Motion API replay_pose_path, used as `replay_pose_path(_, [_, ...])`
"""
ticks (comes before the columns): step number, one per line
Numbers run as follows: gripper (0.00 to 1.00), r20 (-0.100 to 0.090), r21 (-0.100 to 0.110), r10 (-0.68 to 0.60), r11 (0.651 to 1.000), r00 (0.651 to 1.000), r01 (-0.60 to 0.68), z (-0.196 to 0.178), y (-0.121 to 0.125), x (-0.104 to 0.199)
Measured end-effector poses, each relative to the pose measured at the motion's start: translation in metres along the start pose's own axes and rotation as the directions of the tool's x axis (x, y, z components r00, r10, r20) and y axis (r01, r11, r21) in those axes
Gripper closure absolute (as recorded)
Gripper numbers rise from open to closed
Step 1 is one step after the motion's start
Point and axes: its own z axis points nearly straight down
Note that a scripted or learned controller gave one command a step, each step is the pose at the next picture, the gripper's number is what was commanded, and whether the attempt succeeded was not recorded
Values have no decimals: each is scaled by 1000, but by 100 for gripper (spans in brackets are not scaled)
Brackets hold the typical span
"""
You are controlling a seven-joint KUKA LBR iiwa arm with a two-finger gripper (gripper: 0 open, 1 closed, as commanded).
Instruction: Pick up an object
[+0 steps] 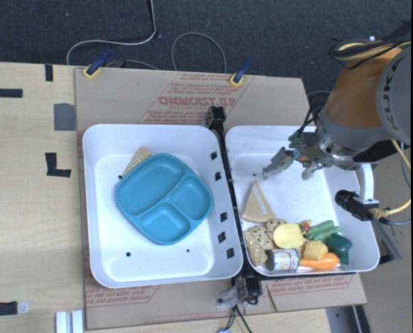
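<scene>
The grey arm with its orange band (362, 92) comes in from the right and hangs over the right bin (244, 141). Its gripper (294, 164) sits above the bare top part of that bin – the two fingers (277, 164) are spread apart, with nothing between them.

The toys are bunched in the bottom part of the right bin, well apart from the gripper. There is a tan wedge (258, 205), a speckled cookie (258, 238), a round yellow piece (288, 236), a small can (285, 261), an orange carrot (319, 261) and green veggies (324, 230) – all close together, some touching.

In the left bin (99, 207) lies a blue plate with three parts (165, 198). A tan piece (137, 160) peeks out from under its top left edge.

Both bins rest on brown cardboard (192, 99) on the worktop (26, 186)
</scene>
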Motion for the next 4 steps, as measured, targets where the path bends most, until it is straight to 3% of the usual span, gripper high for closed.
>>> replay_pose_path(1, [0,0,5,0,1000,1000,0,73,4,6])
replay_pose_path(2, [0,5,-8,2,1000,1000,-2,67,81,-61])
replay_pose_path(3, [0,-3,10,3,1000,1000,-3,102,-22,-32])
replay_pose_path(4, [0,9,-27,7,1000,1000,-6,115,-72,-16])
